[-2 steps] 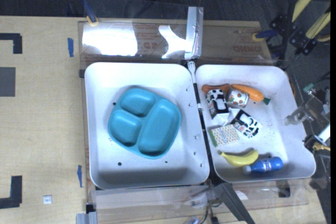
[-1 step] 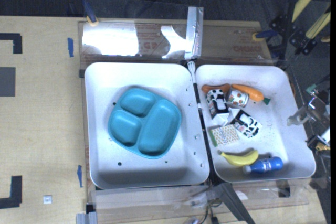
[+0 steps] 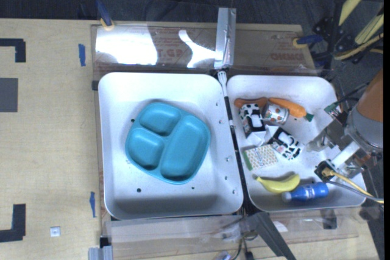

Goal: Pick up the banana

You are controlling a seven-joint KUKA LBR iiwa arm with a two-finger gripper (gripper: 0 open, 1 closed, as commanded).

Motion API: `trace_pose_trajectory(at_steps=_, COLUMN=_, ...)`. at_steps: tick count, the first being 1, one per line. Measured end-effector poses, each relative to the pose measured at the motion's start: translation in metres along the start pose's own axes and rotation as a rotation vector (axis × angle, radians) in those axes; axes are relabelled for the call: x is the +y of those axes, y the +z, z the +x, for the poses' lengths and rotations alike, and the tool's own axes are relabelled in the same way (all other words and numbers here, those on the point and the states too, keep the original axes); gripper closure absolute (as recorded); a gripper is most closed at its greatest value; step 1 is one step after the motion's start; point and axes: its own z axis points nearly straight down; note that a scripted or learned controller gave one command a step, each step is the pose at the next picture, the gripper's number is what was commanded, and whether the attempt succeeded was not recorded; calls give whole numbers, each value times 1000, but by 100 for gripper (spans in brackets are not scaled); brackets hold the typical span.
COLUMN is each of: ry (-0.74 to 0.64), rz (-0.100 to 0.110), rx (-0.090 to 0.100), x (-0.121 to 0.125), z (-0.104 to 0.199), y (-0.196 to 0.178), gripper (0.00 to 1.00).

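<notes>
Right bin (image 3: 318, 84): banana (image 3: 278, 182) at front, left of jaws, apart; jaws' state untellable.

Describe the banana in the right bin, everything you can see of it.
The banana is yellow, smooth-skinned and whole, with a darker tip at the end nearer the other bin. It lies flat on the floor of the right bin, close to the front wall, and its curve turns both ends toward the back. A blue bottle lies along its other end on the front side. They look to be touching, though that is hard to confirm.
</notes>
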Motion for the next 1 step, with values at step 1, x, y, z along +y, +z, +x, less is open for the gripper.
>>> trace_pose_trajectory(at_steps=1, ry=50, rz=8, rx=7, x=78, z=23, y=39, gripper=0)
